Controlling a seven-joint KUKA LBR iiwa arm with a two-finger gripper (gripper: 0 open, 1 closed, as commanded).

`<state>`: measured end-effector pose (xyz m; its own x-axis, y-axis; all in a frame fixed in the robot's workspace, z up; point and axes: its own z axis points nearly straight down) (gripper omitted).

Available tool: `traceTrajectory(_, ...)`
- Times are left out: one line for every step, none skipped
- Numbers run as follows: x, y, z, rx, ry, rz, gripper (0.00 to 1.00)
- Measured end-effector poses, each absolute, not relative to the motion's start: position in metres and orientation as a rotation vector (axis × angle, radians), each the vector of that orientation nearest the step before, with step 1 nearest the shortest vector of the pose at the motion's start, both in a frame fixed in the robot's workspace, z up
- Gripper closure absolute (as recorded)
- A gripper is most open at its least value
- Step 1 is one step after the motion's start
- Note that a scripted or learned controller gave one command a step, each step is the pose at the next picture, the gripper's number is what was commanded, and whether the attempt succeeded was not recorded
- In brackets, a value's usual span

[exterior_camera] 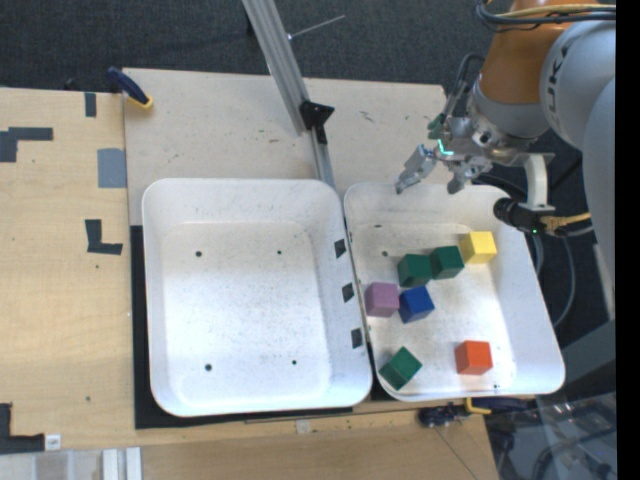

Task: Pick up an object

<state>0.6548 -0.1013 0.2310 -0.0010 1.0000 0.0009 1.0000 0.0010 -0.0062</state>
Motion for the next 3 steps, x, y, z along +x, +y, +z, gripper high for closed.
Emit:
traceTrajectory(0.656,-0.101,0.234,-2.218,-2.223,0.002,0.00)
traceTrajectory(0.657,-0.096,0.170,-2.215,-2.221,0.008,0.00)
traceTrajectory(0.659,-0.094,0.125,-2.215,-2.221,0.008,0.00)
